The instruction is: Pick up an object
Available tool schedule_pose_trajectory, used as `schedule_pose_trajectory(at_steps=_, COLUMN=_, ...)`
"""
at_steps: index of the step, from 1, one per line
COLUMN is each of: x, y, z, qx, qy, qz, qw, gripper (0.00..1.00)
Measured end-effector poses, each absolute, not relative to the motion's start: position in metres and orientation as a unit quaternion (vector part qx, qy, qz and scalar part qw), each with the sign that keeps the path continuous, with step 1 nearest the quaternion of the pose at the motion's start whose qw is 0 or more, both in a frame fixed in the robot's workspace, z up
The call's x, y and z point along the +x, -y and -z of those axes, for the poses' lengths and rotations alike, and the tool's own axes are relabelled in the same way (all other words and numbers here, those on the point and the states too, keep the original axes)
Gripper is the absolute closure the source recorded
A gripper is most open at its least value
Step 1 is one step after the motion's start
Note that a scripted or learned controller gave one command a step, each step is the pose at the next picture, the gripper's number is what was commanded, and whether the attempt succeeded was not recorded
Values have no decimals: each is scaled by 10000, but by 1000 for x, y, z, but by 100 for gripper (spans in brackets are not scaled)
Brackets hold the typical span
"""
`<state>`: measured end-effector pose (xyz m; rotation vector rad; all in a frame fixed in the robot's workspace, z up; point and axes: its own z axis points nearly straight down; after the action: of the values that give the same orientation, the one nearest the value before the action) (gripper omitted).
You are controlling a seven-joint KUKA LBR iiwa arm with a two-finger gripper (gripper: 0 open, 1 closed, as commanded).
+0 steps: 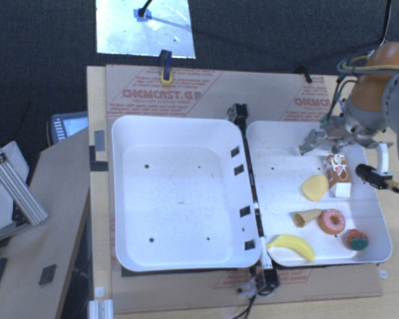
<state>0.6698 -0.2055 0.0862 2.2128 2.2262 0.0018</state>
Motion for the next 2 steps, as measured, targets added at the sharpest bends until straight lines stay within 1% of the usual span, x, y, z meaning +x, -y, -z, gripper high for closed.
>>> schedule_pose_trajectory(at_steps=2, x=670, y=206, z=-86, qx=7050, qy=-7092, qz=-6, qw=14, gripper=0)
